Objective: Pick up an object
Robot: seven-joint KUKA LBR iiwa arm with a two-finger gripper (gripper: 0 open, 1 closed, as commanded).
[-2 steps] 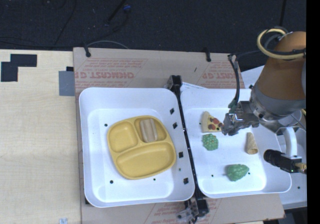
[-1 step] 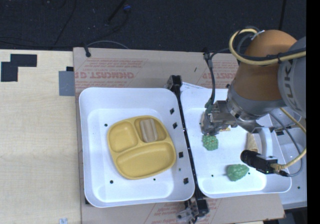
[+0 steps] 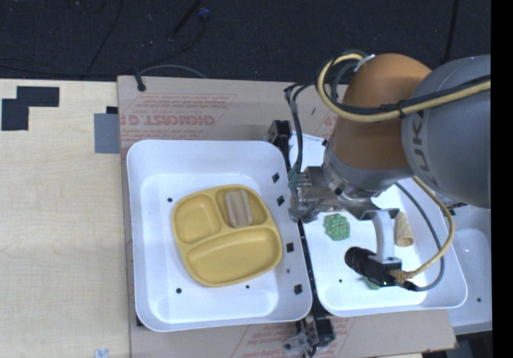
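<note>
The grey arm with its orange band [image 3: 377, 120] hangs over the right bin [image 3: 449, 296]. My gripper [image 3: 314, 206] is low at that bin's left side, mostly covered by the wrist. A green knobbly ball [image 3: 337, 227] lies on the bin floor just right of the gripper. A tan cone-shaped piece [image 3: 403, 230] lies further right. In the left bin [image 3: 152, 180] sits a yellow divided plate [image 3: 228, 252] with a small tan block [image 3: 236, 207] in its upper right compartment.
A black part on a yellow cable [image 3: 370, 263] hangs low over the right bin's front, with a small green bit [image 3: 374, 283] beside it. The bins' shared wall [image 3: 298, 268] runs just left of the gripper. Brown cardboard [image 3: 200, 112] lies under both bins.
</note>
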